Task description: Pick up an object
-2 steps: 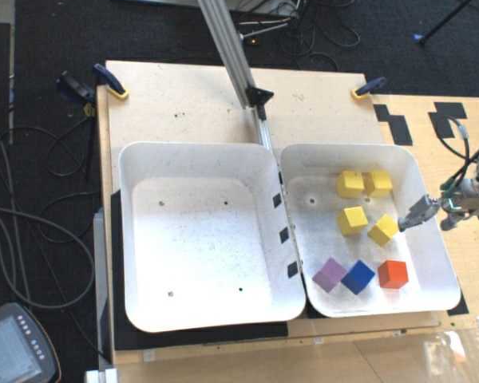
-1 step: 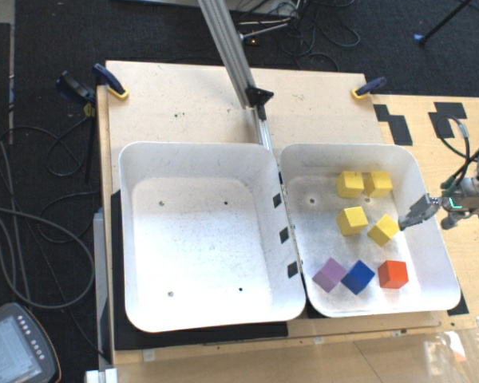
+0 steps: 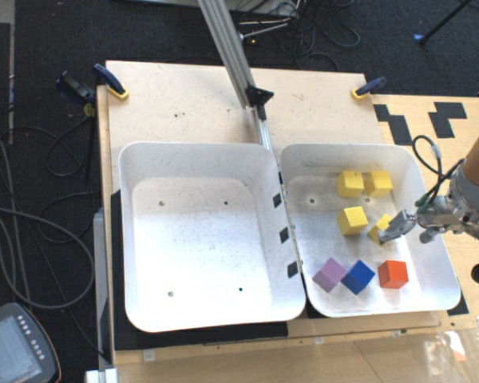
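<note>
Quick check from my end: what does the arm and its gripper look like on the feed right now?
The arm enters from the right as a grey rounded body. A dark cable loops up beside it. The gripper is a compact grey metal assembly with slim fingers, over the right bin.

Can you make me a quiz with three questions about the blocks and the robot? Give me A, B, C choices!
1. Where are the blocks?
A. in the right bin
B. in the left bin
C. on the floor

2. What colour is the block beside the blue block, toward the bin's right wall?
A. green
B. orange
C. white

3. Where is the tool?
A. over the left bin
B. above the clamps
C. down by a small yellow block

Answers:
1 A: every block sits in the right bin.
2 B: the orange block is right of the blue block.
3 C: the tool is low beside the small yellow block.
</note>
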Tool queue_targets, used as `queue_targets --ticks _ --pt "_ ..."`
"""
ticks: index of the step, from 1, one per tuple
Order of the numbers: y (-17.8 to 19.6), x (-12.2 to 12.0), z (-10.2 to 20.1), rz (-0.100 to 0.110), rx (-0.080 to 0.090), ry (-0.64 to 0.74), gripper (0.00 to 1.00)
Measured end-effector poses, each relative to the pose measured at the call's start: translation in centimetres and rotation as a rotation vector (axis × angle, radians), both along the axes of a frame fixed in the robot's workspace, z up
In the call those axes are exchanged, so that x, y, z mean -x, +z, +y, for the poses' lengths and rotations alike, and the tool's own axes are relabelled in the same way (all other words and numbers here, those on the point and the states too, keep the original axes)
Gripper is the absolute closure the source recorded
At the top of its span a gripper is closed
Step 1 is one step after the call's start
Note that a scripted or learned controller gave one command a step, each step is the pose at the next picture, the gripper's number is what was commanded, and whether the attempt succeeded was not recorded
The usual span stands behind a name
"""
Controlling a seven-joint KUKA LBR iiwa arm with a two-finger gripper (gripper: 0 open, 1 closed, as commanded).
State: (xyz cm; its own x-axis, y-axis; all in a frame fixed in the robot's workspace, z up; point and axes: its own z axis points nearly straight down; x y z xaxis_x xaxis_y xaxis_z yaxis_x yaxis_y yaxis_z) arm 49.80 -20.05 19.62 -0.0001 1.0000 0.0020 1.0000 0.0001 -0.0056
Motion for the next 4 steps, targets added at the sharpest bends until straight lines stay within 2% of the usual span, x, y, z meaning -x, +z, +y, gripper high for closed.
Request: queue_targets --ticks 2,3,4 --pt "-10.2 -0.1 1.1 -0.005 0.003 -0.001 0.00" --pt "-9.1 -0.3 1.1 -0.009 0.003 -0.001 1.00" --pt "-2.8 -0.2 0.8 -0.013 0.005 0.002 1.00"
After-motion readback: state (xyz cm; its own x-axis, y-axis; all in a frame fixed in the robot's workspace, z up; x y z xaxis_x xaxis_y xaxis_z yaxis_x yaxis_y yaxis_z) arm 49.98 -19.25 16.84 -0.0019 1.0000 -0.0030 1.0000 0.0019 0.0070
